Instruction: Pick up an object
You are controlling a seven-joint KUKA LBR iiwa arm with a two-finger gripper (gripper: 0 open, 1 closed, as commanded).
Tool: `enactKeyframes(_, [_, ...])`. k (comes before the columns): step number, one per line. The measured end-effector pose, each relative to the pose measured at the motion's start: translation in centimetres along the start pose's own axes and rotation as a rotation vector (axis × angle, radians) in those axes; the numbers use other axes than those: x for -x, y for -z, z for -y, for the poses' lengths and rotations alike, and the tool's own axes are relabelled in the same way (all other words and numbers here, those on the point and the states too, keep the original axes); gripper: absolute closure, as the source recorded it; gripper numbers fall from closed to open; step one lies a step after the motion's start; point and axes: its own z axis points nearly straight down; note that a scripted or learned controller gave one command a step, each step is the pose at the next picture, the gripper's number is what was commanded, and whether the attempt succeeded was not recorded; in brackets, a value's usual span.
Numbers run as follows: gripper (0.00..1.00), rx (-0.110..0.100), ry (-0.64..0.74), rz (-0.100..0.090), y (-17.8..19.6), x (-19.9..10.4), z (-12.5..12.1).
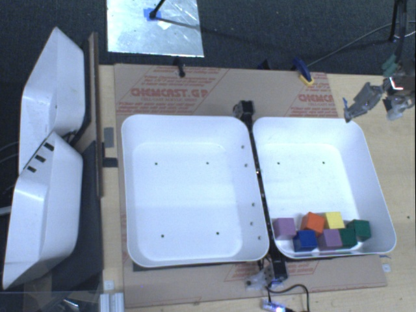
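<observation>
White bins sit side by side on the bench: left bin (pixel 188 187), right bin (pixel 318 174). Blocks cluster against the near wall of the right bin: two purple blocks (pixel 284 227) (pixel 331 238), an orange block (pixel 314 221), a yellow block (pixel 334 220), a blue block (pixel 305 240) and a green block (pixel 358 229), most touching their neighbours. Gripper (pixel 364 101) hangs at the far right, beyond the right bin's far corner, well apart from the blocks; nothing is seen in it, and its opening cannot be made out.
</observation>
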Motion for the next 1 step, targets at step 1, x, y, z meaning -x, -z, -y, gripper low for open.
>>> enactKeyframes(1, [0.00, -0.009, 0.001, 0.000, 2.43, -6.31, -9.40])
